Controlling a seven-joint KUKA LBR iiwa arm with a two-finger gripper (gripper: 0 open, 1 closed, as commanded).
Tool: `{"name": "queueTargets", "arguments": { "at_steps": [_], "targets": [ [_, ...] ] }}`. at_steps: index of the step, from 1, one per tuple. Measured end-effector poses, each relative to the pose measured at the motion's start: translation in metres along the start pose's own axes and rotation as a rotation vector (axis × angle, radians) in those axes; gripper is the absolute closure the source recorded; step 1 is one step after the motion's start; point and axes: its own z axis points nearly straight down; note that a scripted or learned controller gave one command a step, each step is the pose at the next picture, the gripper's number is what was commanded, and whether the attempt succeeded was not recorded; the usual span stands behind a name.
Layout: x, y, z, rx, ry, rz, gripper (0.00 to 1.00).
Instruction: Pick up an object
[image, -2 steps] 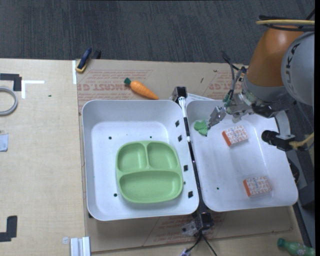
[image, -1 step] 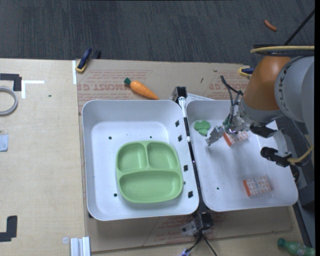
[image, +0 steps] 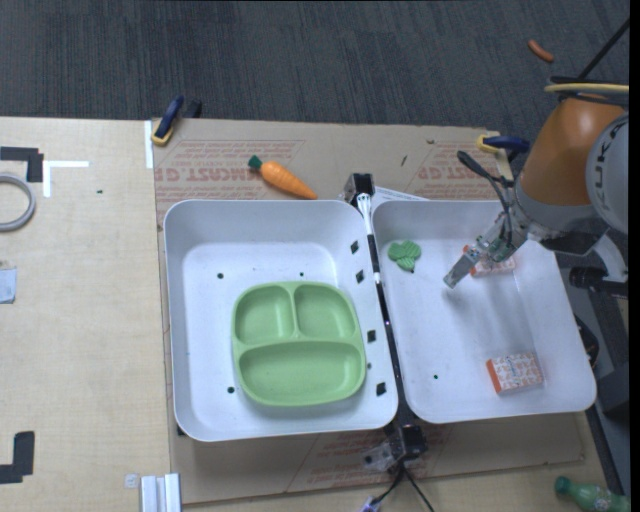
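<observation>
My gripper (image: 478, 262) hung over the right bin (image: 560, 395); I cannot tell its grip.
Orange-and-white packet (image: 515, 373), print unreadable, lay near the front rim, open floor between us.

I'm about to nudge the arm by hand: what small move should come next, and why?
Probably shift the end effector toward the green leafy piece, then descend. It hangs over the right bin with nothing visibly between its tips, and that piece lies closest, just toward the bin divider. The red-and-white packet sits farther off near the front rim.
</observation>
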Motion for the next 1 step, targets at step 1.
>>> {"name": "queueTargets", "arguments": {
  "at_steps": [1],
  "targets": [
    [0.0460, 0.0222, 0.0057, 0.006, 0.011, -0.162, 0.00]
  ]
}}
